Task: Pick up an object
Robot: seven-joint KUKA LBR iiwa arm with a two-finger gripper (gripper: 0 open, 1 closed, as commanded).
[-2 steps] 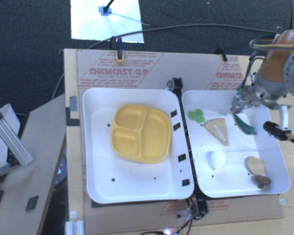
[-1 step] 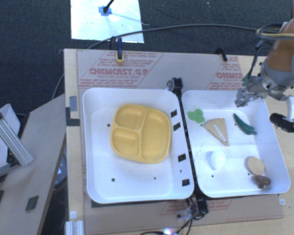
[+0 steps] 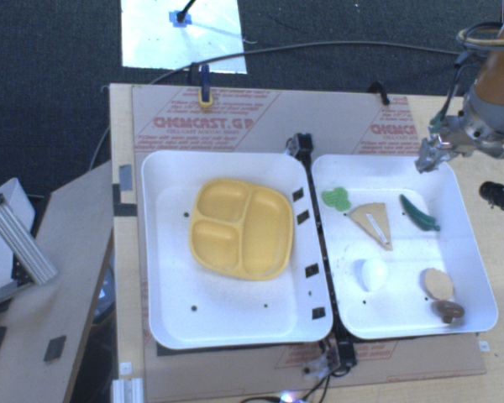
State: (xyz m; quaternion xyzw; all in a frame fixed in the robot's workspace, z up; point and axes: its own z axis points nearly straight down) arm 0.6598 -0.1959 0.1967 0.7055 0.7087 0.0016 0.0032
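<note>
Lowest in frame, the brown mushroom-like piece sits lower right in the right bin. Your hand hovers upper right over its rim; grip state: cannot tell. Centre above the green pod before descending.

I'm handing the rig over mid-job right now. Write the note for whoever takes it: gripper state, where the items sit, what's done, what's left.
Gripper: hangs over the far right corner of the right bin, nothing between its fingers; open or shut is unclear from this view.
Right bin holds: small green piece, tan wedge, dark green pod-shaped piece, white egg-shaped piece, tan and brown piece near the front right corner.
Left bin: yellow divided plate in the middle.
Done: no pick yet.
Left: choose an item, descend, grasp, lift. The pod-shaped piece lies nearest the gripper.
</note>
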